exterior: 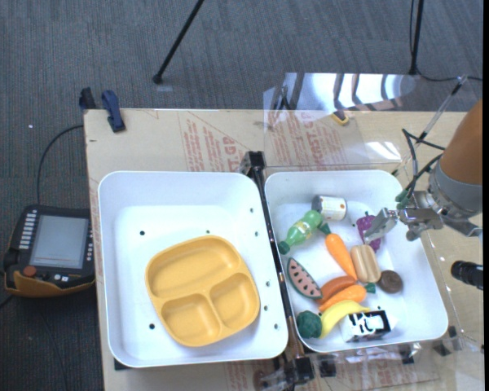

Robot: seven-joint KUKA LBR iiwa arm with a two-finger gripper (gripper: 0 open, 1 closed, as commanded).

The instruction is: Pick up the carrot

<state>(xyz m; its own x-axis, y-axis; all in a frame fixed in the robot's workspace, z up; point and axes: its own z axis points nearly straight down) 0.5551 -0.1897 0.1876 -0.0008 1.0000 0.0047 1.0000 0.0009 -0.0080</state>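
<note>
Gripper (385,222) hangs over the right bin (416,192), reaching in from the right, its metal fingers close above a purple item (368,224) that may be grapes; whether it is released or clenched cannot be told, as the tips blur into that item. Nothing is seen gripped. The carrot (340,255) lies down and to the left of the gripper, near it but apart, slanting with its green top toward the upper left, just beside a tan bread roll (364,263) on its right. Around it sit a green bottle (301,231), a small can (331,208), a watermelon slice (303,278), a banana (340,314), a broccoli piece (309,324) and a brown round thing (389,281). A second orange piece (342,287) below the carrot is partly covered by its neighbours. A black-and-white card (367,322) near the bin's front bears marks too small to read. The left bin (122,210) holds a yellow tray (202,289). Red print on the cardboard (196,141) under the bins is unreadable.
</note>
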